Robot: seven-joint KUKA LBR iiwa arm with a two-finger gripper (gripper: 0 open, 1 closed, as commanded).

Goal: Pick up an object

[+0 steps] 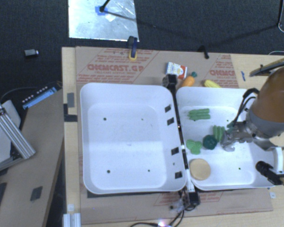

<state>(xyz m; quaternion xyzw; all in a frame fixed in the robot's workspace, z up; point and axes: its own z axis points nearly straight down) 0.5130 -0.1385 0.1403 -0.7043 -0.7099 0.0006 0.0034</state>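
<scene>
White right bin (213, 183): holds light green ridged piece (199, 114), dark green round toy (209, 142), pale green lump (194, 146), tan disc (200, 169). Gripper (228, 143) lowered just beside the dark toy, likely targeting it; grip state cannot be told.

Metal sheet (102, 12) on dark floor, yellow clamp (132, 48) on cardboard (118, 66)

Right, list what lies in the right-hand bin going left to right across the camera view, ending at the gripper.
Light green piece, tan round disc → dark green round object → green ridged piece → gripper. The long green piece farther back spans several of these, so I leave it unplaced.
</scene>
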